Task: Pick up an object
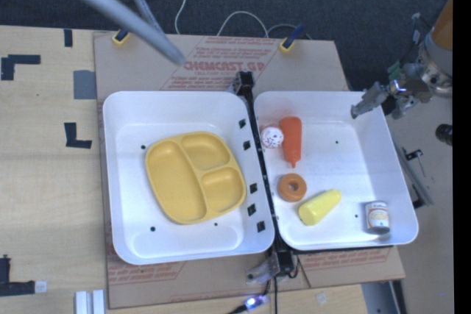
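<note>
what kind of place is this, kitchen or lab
Most likely a robotics lab bench, not a kitchen: two white bins sit clamped on a cardboard sheet, toy items like a yellow divided plate and orange bottle, and a gripper at the right.

Robot arm [434,48] seen at the right side of the frame.
An orange band sits at its top, above a grey metal wrist with darker parts and thin cables. Below it, the gripper [358,109] is a small cluster of grey and black metal, ending in dark fingers.
</note>
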Robot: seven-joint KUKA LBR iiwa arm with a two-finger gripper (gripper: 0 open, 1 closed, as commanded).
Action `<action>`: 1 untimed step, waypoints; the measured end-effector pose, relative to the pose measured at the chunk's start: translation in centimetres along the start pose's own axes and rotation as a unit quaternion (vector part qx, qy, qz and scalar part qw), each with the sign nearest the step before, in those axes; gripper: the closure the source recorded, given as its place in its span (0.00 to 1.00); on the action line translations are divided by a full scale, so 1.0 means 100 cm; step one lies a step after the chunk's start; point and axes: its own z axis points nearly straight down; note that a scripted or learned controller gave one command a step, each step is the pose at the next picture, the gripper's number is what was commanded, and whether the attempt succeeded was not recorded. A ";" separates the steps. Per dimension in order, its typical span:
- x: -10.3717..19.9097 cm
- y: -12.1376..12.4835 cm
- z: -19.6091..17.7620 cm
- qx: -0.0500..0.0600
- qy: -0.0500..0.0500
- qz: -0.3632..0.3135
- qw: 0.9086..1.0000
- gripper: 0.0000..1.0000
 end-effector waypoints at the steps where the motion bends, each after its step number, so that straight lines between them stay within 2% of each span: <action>1: -0.007 -0.001 0.047 0.002 0.000 0.001 1.000 0.00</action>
